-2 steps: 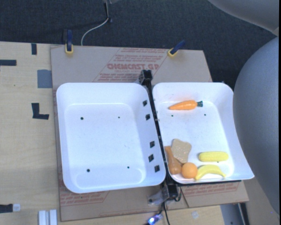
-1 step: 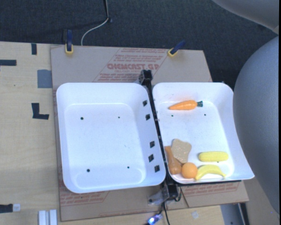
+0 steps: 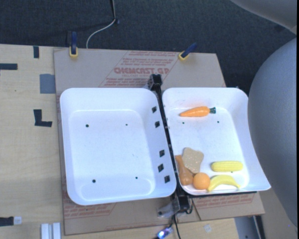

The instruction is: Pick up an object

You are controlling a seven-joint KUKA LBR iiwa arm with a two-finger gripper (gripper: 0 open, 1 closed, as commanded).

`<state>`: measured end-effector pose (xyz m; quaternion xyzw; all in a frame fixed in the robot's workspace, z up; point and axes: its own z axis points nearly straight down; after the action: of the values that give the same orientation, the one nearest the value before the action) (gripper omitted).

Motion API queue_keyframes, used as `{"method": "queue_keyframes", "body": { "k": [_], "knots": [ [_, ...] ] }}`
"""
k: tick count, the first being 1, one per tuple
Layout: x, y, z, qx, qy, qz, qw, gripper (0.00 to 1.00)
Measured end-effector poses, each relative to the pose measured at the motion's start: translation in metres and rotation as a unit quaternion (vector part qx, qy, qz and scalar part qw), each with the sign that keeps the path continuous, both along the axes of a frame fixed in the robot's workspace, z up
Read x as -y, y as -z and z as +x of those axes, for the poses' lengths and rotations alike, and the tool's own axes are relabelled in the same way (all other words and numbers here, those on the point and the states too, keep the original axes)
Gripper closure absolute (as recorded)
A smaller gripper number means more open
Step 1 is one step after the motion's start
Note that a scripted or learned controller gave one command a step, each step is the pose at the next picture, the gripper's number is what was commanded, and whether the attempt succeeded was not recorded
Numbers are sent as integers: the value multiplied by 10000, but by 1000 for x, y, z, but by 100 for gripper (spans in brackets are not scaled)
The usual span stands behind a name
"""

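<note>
The right bin (image 3: 239, 113) holds several toy foods. An orange carrot (image 3: 195, 112) with a dark green tip lies near its far side. At its near left corner a tan slice of bread (image 3: 192, 159) rests over a brownish-orange sausage shape (image 3: 184, 173). A small orange (image 3: 201, 181) sits beside them. A yellow corn cob (image 3: 226, 166) and a yellow banana (image 3: 223, 183) lie at the near right. The grey arm (image 3: 281, 128) bulks along the right edge of the view.
The left bin (image 3: 70, 133) stands beside the right one, joined by a black clamp strip (image 3: 161, 133). Both rest on a cardboard sheet (image 3: 134, 68) held by blue-and-yellow clamps (image 3: 73, 46). A white cable (image 3: 102, 29) runs at the top.
</note>
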<state>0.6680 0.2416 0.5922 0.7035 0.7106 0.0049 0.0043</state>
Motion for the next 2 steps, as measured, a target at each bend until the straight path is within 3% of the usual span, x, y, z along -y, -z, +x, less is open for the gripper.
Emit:
{"method": "queue_keyframes", "body": {
  "k": [2],
  "knots": [
    [-3,-19,2,133,6,38,9999,100]
  ]
}}
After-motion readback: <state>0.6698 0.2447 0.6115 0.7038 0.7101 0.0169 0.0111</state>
